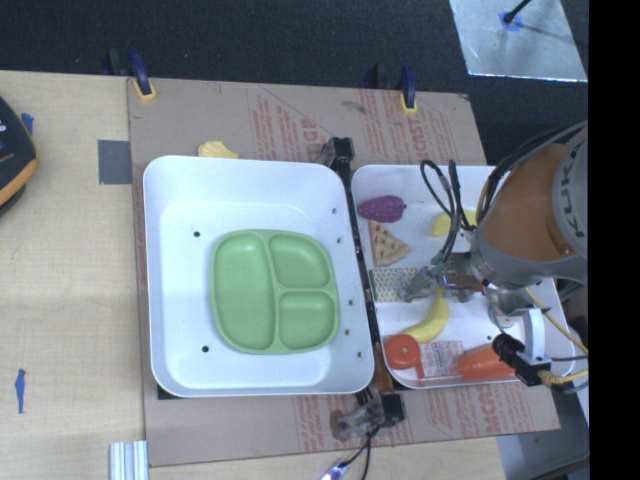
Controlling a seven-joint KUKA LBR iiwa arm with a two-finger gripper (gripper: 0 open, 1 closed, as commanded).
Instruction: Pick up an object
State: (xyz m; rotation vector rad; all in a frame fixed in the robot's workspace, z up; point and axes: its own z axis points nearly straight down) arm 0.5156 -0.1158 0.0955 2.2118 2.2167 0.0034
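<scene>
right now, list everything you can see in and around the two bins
shallow white plastic bins: two, white, side by side on the bench
green divided plastic plate: one, green, in the left bin
purple toy eggplant: one, purple, right bin, far end
toy pizza slice: one, tan and red, right bin
yellow toy banana: one, yellow, right bin
orange toy carrot: one, orange, right bin, near edge
round red toy: one, red, right bin, near edge
small yellow lump: one, yellow, outside the left bin
arm: one, grey and orange, over the right bin
claw: one, dark, above the banana
</scene>
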